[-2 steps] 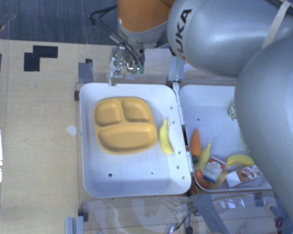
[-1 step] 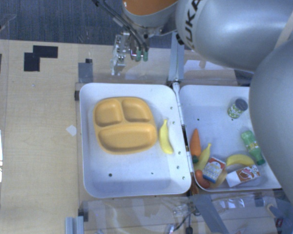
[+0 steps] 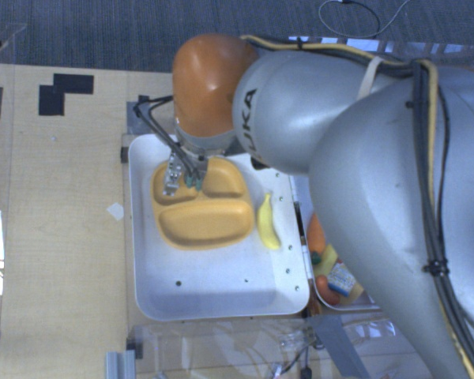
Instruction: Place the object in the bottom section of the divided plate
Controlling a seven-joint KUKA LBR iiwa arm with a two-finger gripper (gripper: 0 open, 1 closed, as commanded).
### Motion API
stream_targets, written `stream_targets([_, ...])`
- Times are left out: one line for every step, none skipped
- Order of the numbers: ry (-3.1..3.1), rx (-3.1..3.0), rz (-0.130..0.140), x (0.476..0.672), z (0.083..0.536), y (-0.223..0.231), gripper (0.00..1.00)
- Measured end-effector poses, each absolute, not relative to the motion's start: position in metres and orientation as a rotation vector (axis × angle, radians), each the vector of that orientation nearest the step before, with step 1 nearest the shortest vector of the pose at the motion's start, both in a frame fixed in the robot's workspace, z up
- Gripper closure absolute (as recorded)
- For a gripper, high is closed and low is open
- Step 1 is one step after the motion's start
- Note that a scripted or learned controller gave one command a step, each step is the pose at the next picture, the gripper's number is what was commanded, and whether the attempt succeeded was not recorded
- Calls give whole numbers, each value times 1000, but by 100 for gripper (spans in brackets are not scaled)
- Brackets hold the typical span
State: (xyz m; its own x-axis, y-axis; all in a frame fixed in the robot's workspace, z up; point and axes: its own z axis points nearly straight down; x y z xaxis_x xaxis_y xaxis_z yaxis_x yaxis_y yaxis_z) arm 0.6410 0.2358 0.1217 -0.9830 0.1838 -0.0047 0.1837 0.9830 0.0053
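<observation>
The KUKA arm point(image 3: 363, 133) spreads across the right and middle of the camera view, its orange band point(image 3: 209, 81) sitting above the far edge of the divided plate. Under it, the left white bin point(image 3: 221, 290) bears that divided plate point(image 3: 204, 204), a yellow-orange dish with two small sections on its far side and one long bottom section point(image 3: 205, 221) nearest the camera. The right bin point(image 3: 332, 298) lies just beyond the plate's bin, mostly covered by the arm, with a few colourful items point(image 3: 336, 279) showing at its near corner.

A banana point(image 3: 267, 221) lies on the bin floor just beside the plate's right rim, touching or almost touching it, lengthwise along that rim. It is the likeliest object for the task, though the task sentence does not name it.

The gripper point(image 3: 183, 176) hangs over the plate's far-left section, fingers pointing down. They appear slightly apart with nothing visible between them, but the view is too blurred there to be certain, so I cannot tell the opening.

The banana is probably a toy: light, stiff, smooth and a little slippery, with a curve that may roll under a pinch. Gripping across its thick middle, jaws square to its length, seems safest.
</observation>
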Motion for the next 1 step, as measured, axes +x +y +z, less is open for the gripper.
stream_targets([3127, 154, 9, 655, 191, 236, 100])
